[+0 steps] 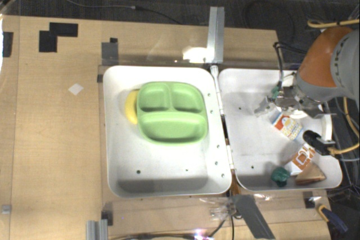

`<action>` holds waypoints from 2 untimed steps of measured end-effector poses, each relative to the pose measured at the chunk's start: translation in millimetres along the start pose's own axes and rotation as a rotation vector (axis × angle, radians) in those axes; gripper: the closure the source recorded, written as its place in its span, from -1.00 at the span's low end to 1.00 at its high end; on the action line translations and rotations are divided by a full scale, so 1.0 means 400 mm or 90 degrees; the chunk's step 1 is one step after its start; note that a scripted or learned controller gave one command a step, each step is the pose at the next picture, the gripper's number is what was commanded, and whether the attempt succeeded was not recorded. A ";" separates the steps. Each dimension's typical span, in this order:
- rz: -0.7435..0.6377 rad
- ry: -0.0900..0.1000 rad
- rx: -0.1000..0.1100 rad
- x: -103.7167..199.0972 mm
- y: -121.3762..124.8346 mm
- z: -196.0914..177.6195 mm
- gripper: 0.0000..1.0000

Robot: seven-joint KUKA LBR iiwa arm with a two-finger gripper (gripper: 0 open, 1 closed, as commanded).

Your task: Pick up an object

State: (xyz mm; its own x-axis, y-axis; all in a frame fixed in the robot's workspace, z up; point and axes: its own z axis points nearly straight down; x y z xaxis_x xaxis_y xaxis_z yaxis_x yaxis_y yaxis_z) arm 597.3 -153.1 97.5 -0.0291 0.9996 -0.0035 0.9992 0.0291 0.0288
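Right in the thick of it: the small white carton with orange and blue print (288, 126) lies flat in the right-hand shallow white plastic bin (247, 146), towards its far right side. The two-finger gripper (268, 105) hangs low just beside the carton's upper-left corner, over bare bin floor. How wide it stands, I cannot tell from this slant, and nothing can be made out in its grasp. Behind it the grey arm with the orange band (322, 62) comes in from the right, over the bin's rim.

Nearer the front of the same bin, an orange-and-white packet (302, 159) lies tilted. A brown wedge-shaped piece (313, 176) sits just beside it at the front right corner. A small dark green lump (279, 176) rests close to the front wall, left of the wedge.

Over to the left-hand shallow white plastic bin (160, 174): a light green three-compartment plastic plate (171, 111) lies in its far half, and a yellow curved object (130, 107) peeks out from beneath the plate's left edge. Both bins sit side by side on the pale wooden bench (50, 137).
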 end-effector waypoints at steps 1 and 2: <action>-0.097 0.002 0.013 -0.129 -0.086 0.024 -1.00; -0.103 0.002 0.015 -0.127 -0.176 -0.055 -1.00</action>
State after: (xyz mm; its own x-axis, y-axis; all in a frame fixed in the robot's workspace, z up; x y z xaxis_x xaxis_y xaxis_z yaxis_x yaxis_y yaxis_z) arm 527.9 -205.8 117.7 -0.1890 0.9820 -0.0029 0.9820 0.1891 0.0050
